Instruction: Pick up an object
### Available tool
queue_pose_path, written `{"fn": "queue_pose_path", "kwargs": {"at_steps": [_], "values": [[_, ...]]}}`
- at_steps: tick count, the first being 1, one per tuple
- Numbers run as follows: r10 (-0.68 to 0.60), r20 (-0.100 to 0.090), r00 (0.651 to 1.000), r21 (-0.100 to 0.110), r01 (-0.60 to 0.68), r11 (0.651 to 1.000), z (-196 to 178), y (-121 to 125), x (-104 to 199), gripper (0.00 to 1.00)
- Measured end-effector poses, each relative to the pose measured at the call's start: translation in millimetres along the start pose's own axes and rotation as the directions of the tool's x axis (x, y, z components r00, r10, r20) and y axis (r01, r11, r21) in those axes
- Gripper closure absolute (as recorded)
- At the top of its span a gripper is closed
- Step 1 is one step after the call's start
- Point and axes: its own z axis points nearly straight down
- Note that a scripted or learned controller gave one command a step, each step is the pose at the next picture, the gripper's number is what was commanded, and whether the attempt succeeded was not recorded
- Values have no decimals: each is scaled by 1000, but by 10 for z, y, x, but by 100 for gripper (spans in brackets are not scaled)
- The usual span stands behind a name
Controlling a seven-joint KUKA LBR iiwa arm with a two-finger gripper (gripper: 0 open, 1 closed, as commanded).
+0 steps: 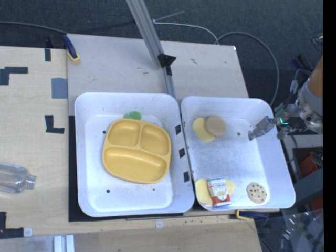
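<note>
The right bin's (273, 156) middle lies open (items crowd its far and near ends).

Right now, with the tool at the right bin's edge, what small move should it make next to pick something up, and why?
Probably slide the tool left over the right bin toward the tan disc. The tool sits at the bin's right rim with nothing between its fingers, and the disc lies straight across from it, resting against a yellow piece. The cookie and carton sit at the near edge.
</note>
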Motion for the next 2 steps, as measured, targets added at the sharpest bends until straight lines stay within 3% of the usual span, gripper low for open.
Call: {"fn": "queue_pose_path", "kwargs": {"at_steps": [1, 2], "values": [[-5, -2, 1000, 3, 5, 1000, 273, -28, 1147, 0], [-1, 0, 1000, 1, 1, 1000, 166, -25, 1111, 100]]}}
